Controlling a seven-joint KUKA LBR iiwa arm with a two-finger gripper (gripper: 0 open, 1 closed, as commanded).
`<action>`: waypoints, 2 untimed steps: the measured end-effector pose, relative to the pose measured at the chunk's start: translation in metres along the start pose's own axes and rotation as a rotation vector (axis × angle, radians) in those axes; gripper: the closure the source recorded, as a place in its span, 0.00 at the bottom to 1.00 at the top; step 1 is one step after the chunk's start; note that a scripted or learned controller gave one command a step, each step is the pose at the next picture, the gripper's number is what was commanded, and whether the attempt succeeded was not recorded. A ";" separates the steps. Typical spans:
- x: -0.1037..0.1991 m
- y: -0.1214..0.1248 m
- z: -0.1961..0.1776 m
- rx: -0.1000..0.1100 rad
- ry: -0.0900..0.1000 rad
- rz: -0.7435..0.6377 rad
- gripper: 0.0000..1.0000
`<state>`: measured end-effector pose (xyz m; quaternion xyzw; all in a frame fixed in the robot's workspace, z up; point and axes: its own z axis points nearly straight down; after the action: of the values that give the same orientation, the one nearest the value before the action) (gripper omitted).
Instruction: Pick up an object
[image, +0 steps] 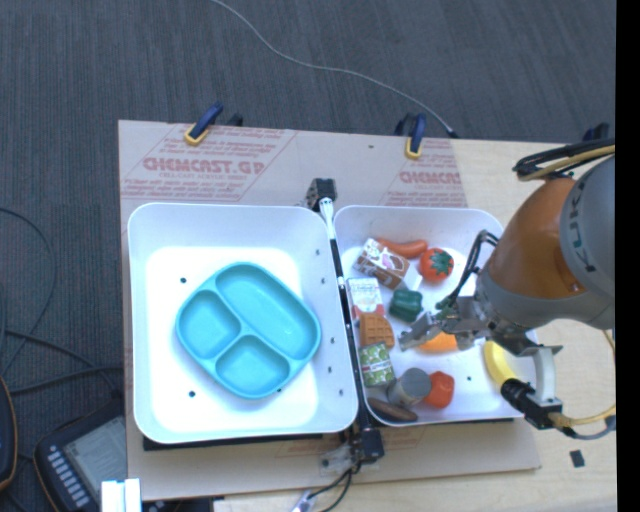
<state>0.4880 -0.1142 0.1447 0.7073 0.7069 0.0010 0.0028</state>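
Orange wedge (440, 343), smooth plastic, just beside gripper (418, 332) in right bin (478, 222).

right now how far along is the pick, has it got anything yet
Done: the arm has reached into the right bin and the end effector sits low among the toy food. In hand: nothing clearly; it is beside an orange piece, and a grasp cannot be confirmed. Left: secure an object and lift it. The blue divided plate lies in the left bin.

Bright, even overhead light, white bins (240, 225) nearly blown out with glare, soft short shadows under the blue tray (248, 330), overall slightly soft low-res focus.
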 end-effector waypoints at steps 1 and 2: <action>0.013 0.029 0.046 0.006 0.001 0.000 0.00; 0.013 0.029 0.037 0.008 0.001 0.000 1.00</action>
<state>0.5171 -0.1008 0.1076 0.7074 0.7068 -0.0013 -0.0002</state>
